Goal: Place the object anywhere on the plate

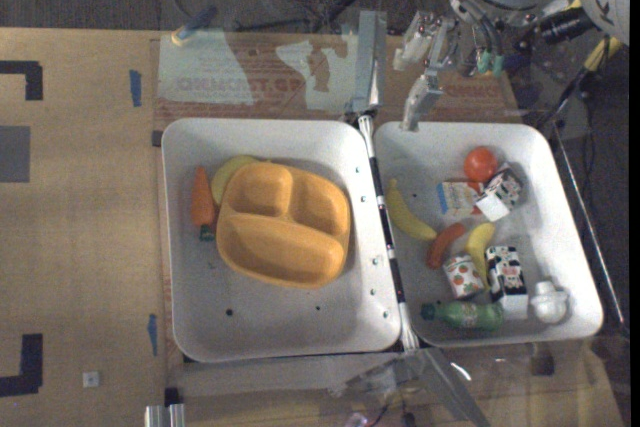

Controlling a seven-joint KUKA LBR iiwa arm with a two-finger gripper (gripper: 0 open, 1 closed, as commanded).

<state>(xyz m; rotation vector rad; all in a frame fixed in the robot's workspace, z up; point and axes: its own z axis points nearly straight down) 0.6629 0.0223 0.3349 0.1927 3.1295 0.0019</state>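
Plate (285,235), orange with three compartments, is seen lying in the left bin (190,315), slightly tilted. A carrot (203,200) is wedged against its left edge, and a yellow item (228,173) is partly tucked under its upper-left rim. The right bin (575,215) is loaded with small objects: a banana (408,213) along the left side, a red sausage-like piece (445,244) just beside it, a second yellow banana (481,241), a tomato (481,161) near the top, small cartons (497,193) under the tomato, a strawberry-print cup (461,276), a dark carton (506,271), a green bottle (463,315) laid flat at the bottom, and a white item (547,302) in the lower-right corner. The gripper (425,95) is held above the upper-left rim of the right bin, nothing is seen between its fingers; whether they are spread or closed cannot be told.
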